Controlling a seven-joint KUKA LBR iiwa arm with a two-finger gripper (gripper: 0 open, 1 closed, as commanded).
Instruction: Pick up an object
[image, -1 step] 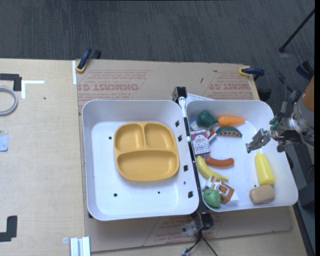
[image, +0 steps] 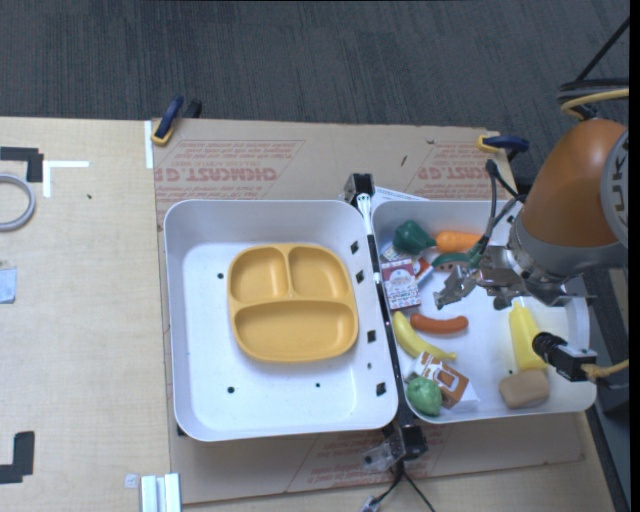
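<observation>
Glossy green toy vegetable (image: 424, 396) at the near rim, metal fingers (image: 452, 290) spread, empty, above a smooth sausage (image: 440, 323).

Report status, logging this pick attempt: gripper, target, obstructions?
Gripper low in right bin, nothing visibly held. Hot dog just below it. Banana, carrot crowd nearby.

Arm reaches in from right (orange band up), hand (image: 452, 290) lowered

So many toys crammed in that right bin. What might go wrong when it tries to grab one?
The end effector hangs over a tight cluster: the hot dog, banana and small carton lie close together, so it might nudge or pinch two at once. The rounded hot dog may also slip free.
</observation>
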